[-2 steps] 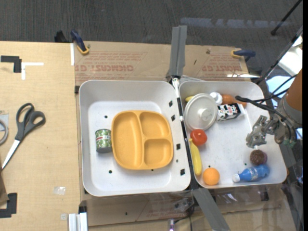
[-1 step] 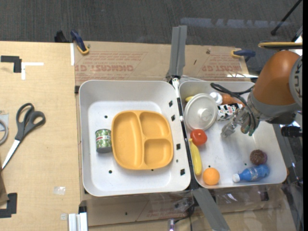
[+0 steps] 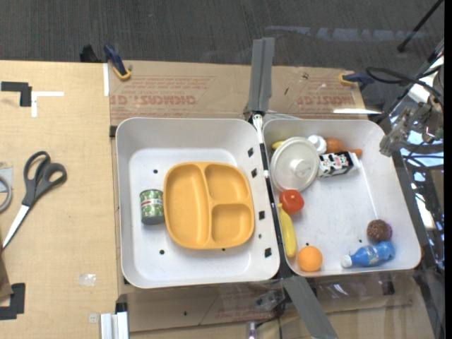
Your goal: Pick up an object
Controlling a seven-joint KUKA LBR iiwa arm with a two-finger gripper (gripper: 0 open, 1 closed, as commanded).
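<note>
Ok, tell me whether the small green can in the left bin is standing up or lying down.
Lying down. The green can rests on its side on the left bin floor, label facing up, just left of the yellow divided plate.

A pair of black-handled scissors (image 3: 32, 189) lay on the pale wooden bench (image 3: 56, 260) to the left, well apart from the bins. Brown cardboard (image 3: 183, 94) with red printing was spread flat under the far side of the bins. A blue clamp (image 3: 116, 61) gripped its far left corner, and another blue clamp (image 3: 357, 79) sat at the far right. Dark carpet (image 3: 176, 13) covered the floor beyond the bench.
</note>
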